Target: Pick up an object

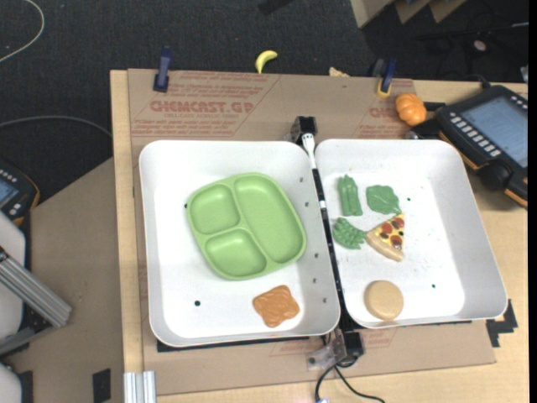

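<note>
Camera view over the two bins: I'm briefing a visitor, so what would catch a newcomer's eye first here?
The green divided plate fills the middle of the left bin, with an orange waffle-like piece below it. In the right bin, small toy foods cluster near the divider: green vegetables, a pizza slice and a tan round piece. An orange toy lies outside the bins, beyond the right bin's far edge.
</note>
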`<action>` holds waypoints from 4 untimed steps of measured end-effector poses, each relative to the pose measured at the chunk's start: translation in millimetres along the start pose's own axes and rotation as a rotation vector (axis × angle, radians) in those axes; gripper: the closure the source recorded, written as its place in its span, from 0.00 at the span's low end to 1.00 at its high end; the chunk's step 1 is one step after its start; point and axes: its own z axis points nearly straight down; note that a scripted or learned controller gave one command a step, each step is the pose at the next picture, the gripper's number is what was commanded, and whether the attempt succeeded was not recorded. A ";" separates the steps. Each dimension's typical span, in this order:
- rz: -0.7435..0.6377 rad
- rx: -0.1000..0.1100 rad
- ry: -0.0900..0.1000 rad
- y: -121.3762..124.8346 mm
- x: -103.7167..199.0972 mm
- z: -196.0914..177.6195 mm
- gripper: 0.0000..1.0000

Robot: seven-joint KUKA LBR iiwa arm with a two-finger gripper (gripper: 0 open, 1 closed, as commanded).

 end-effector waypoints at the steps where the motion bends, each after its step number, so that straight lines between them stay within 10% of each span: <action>1: -0.009 -0.016 -0.005 3.1 5.3 -17.3 1.00; 3: -0.011 -0.025 -0.012 4.0 5.5 -39.7 1.00; 4: -0.008 0.002 0.002 42.0 -16.4 62.1 1.00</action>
